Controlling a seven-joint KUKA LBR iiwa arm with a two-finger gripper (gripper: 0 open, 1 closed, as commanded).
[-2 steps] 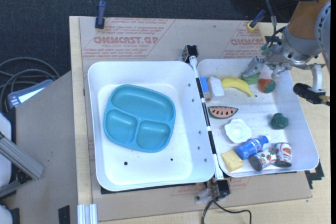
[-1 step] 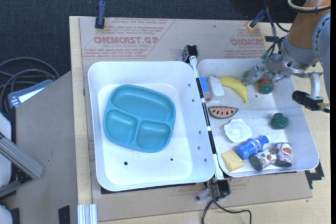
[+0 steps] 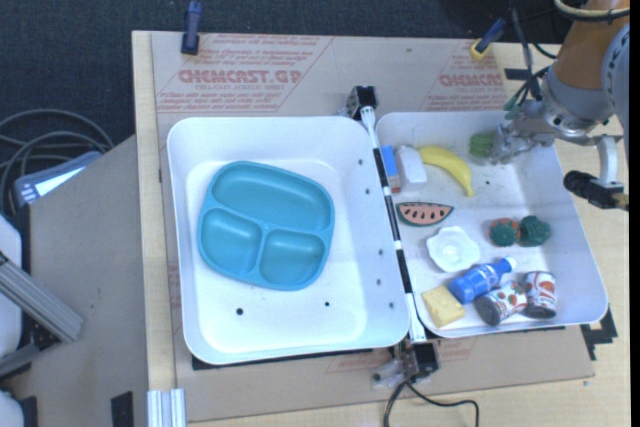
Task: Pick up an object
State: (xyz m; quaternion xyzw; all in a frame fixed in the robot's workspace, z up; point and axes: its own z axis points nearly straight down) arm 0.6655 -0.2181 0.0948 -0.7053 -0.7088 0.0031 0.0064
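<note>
approach step: gripper low in the right bin's far corner, touching or just beside a small green object near the banana; jaws' state cannot be told; next, confirm grasp before lifting
</note>
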